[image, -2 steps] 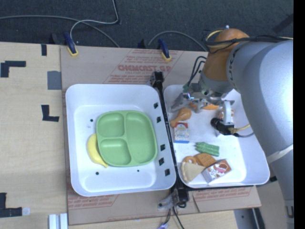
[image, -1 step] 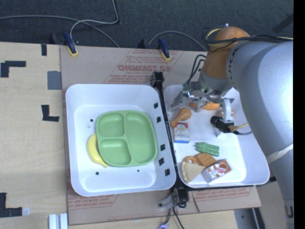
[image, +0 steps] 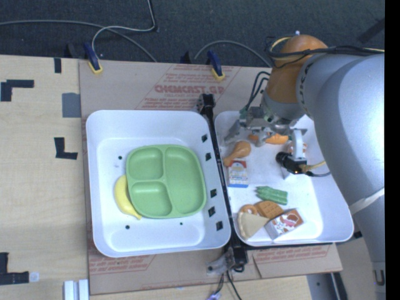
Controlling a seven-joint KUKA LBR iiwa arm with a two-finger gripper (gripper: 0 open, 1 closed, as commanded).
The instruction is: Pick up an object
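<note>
My gripper (image: 264, 127) is low over the back part of the right bin (image: 325, 199), below the orange wrist band (image: 289, 67). Just in front of it and to its left lies an orange drumstick-shaped toy (image: 238, 150). A small orange piece (image: 275, 140) sits close under the gripper's right side. Nearer the front of that bin are a small white and blue carton (image: 238, 176), a green toy (image: 272, 194), a tan bread-like piece (image: 255, 216) and a red and white packet (image: 285, 223). Nothing shows as lifted off the bin floor.
The left bin (image: 103, 167) holds a green divided plate (image: 166, 181) with a yellow banana (image: 124, 199) against its left edge. A black divider with clips (image: 214, 167) runs between the bins. The grey arm (image: 350, 117) covers the right bin's far right side. Cables lie behind the bench.
</note>
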